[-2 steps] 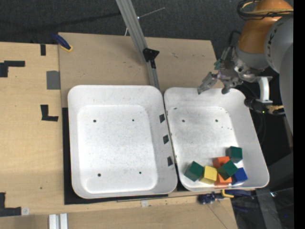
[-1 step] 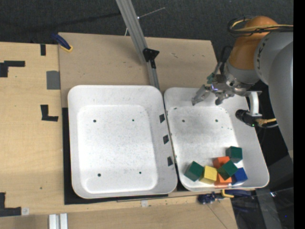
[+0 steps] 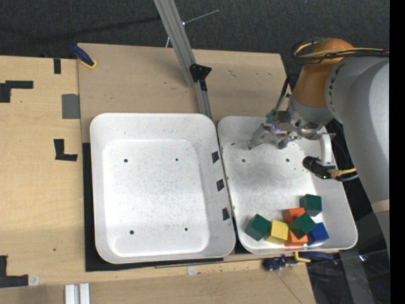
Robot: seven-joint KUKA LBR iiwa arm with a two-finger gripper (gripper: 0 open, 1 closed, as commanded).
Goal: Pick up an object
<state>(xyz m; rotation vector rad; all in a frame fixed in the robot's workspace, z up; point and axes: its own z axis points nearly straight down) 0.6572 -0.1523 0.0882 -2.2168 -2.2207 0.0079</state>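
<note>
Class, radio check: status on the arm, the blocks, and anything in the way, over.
Gripper over right bin's far end, nothing between its fingers. Blocks clustered at near corner, untouched. Path to them clear.

Two white bins point(image 3: 158, 124), side by side, mid-frame: one left, one right point(image 3: 253, 170).

Blocks, lower right of frame, clustered in right bin's near corner:
- green blocks: three — one at cluster's left point(image 3: 257, 227), one at top point(image 3: 311, 202), one in middle point(image 3: 303, 223)
- yellow block: one point(image 3: 278, 231)
- orange blocks: two, partly covered point(image 3: 292, 215) point(image 3: 299, 238)
- blue block: one, at cluster's right point(image 3: 318, 232)

Seven blocks visible in all; more beneath cannot be told.

One arm point(image 3: 354, 106), right of frame.
</note>
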